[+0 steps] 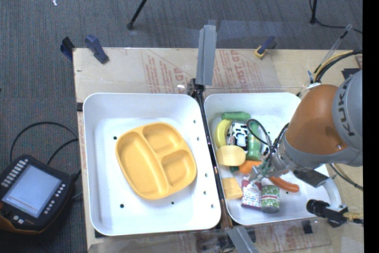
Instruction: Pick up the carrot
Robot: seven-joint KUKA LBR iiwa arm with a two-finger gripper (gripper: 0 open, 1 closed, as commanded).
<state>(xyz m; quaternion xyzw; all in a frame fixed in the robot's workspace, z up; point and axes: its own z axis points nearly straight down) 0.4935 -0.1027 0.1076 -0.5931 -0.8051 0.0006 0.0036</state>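
1. Carrot: we see a slim orange stick with a slight bend, lying flat in the right bin.
2. We place it just right of the gripper, touching the small can below.
3. We cannot tell how the fingers stand.

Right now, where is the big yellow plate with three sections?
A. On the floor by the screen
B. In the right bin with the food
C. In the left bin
C: the yellow plate lies alone in the left bin, while the toy food sits in the right bin.
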